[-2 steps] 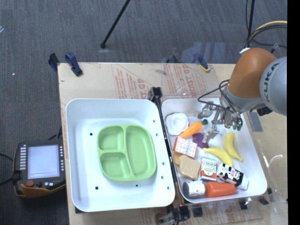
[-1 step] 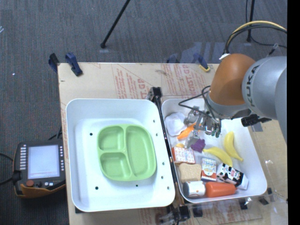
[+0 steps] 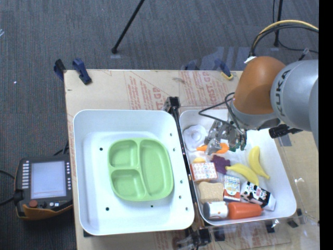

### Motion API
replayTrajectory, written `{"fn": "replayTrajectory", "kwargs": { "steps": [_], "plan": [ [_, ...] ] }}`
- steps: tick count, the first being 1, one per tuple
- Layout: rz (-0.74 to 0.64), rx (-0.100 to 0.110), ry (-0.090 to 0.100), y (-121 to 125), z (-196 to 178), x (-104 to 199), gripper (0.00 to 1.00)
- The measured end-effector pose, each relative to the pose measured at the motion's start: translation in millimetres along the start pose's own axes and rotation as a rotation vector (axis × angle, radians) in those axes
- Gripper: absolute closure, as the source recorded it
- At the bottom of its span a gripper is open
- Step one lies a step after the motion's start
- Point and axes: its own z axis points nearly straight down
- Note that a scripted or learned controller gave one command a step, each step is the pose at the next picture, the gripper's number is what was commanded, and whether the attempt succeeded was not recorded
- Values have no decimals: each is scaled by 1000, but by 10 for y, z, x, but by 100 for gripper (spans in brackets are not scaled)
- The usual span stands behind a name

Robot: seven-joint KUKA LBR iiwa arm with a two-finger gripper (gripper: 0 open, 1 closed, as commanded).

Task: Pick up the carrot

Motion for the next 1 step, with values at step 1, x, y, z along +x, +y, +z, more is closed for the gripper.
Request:
{"fn": "replayTrajectory", "kwargs": {
  "steps": [1],
  "plan": [
    [345,2,-2,-459,-708,17,100]
  ]
}}
